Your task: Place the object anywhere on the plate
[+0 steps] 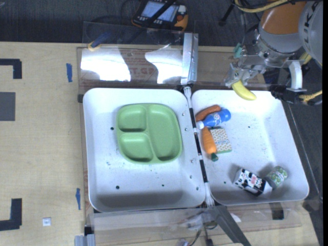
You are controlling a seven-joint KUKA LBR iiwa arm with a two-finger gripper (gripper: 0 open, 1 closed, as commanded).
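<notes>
White bins [97,188]; carton [249,181] print possibly cow-patterned, unreadable

This is a robotics lab or test cell, not a home or shop. A wooden bench [41,137] carries black corner marks and bits of blue tape [69,72], the sort used to fix positions. Two shallow white bins [97,188] sit side by side on it, clamped together along a metal divider. A clear plastic sheet [133,60] stands behind the left bin. Beyond the bench, on dark carpet, lies a handheld control pendant [159,12] with a lit screen. The grey and orange industrial arm [287,14] trails yellow cables. The bins hold toy-like test items: a green divided plate [149,133], a plastic carrot [208,141], a banana [244,91].
</notes>
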